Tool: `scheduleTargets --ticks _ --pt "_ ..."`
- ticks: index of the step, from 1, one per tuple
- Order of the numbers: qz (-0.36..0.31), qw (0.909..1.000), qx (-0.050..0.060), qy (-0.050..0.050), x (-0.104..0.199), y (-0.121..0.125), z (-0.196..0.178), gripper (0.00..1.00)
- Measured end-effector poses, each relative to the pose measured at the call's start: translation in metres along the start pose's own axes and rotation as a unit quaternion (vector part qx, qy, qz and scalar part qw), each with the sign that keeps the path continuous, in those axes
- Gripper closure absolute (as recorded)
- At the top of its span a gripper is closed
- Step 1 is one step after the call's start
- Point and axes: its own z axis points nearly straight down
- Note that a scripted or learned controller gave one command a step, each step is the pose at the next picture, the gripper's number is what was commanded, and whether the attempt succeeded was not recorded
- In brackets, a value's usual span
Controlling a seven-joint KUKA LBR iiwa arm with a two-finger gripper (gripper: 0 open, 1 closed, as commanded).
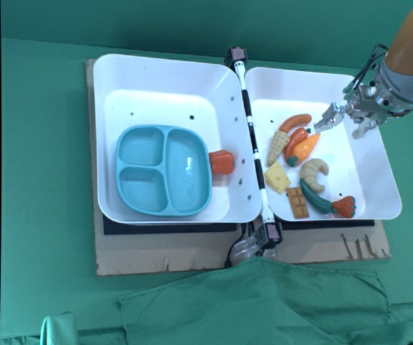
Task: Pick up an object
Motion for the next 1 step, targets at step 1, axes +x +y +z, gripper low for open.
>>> scheduleTargets --ticks 1 --pt "-0.001 1.0000 -0.001 0.000 -0.0158 0.0895 0.0469 0.00"
